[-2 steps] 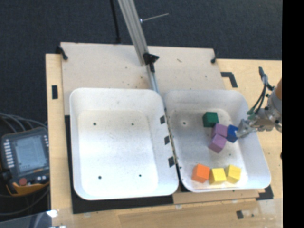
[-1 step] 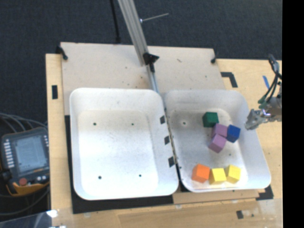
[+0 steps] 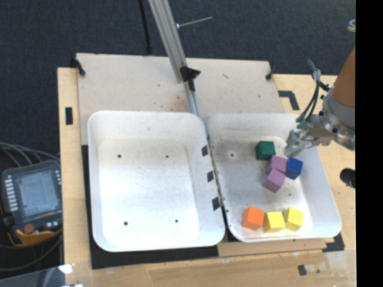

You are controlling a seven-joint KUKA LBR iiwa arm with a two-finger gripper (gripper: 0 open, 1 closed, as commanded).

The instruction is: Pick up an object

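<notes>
Below, two white bins are seen side by side on the worktop [image 3: 69,160]. The left bin [image 3: 149,124] is shown bare-floored, speckled with dark marks. The right bin [image 3: 239,232] is seen to carry seven small blocks. A green block [image 3: 265,150] is placed near the middle of that bin. Just to its right and lower, a purple block [image 3: 278,164] is found, with a second purple block [image 3: 274,180] touching it from below. A blue block [image 3: 294,168] is set against the right side of the upper purple one. Along the near wall, an orange block [image 3: 253,217], a yellow block [image 3: 274,221] and another yellow block [image 3: 294,218] are lined up in a row, each touching the next.

The arm [image 3: 344,94] is brought in from the right edge, with its orange band visible above the wrist. The claw [image 3: 297,143] is held low over the right bin, just above the blue block and to the right of the green one. Whether the claw is spread or closed cannot be told, and nothing can be seen gripped in it.

A slanted metal post [image 3: 170,34] is seen rising behind the bins. A pendant with a screen [image 3: 33,196] is laid off the worktop at the left.
</notes>
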